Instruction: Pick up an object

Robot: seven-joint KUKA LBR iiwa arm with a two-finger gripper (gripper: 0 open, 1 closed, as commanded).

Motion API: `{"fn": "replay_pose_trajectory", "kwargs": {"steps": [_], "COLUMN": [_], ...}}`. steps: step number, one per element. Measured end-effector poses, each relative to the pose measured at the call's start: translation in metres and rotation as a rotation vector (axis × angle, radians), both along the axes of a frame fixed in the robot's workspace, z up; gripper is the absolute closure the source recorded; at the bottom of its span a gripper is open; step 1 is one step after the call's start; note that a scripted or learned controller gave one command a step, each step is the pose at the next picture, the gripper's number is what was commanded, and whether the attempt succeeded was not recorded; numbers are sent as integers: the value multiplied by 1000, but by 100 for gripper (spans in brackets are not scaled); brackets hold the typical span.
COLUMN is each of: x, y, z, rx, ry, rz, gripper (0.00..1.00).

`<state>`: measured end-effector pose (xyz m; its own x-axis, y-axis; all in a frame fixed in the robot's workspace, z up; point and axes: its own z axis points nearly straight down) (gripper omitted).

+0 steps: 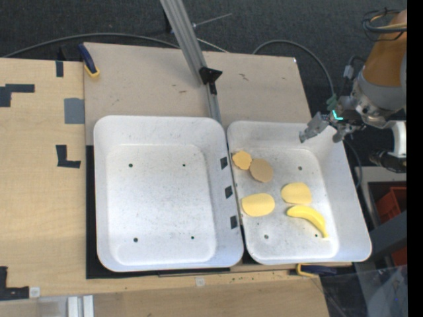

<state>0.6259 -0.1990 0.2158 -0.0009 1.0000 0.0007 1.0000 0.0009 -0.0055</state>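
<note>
The right bin point(344, 197) holds several food-shaped pieces. A small yellow round point(242, 160) touches a tan disc point(262, 171) near the bin's left side. Below them lies a yellow oval point(258, 205). Another yellow oval point(296, 193) sits to its right, with a banana point(308, 218) just under it. My gripper point(325, 131) hangs over the bin's upper right corner, above and to the right of all the pieces. It is open, with nothing between its fingers.
The left bin point(106, 177) lies beside the right one, the two meeting at a raised rim. A slanted metal post point(188, 38) stands behind the bins. A cable point(284, 45) curves across the back of the bench.
</note>
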Motion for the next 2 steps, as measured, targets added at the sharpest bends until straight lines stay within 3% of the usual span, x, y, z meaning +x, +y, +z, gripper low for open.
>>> {"fn": "replay_pose_trajectory", "kwargs": {"steps": [1, 2], "x": [1, 2], "y": [0, -8], "z": [3, -56], "rx": [-2, -1], "ry": [-4, 1], "rz": [1, 0], "gripper": [0, 0]}}
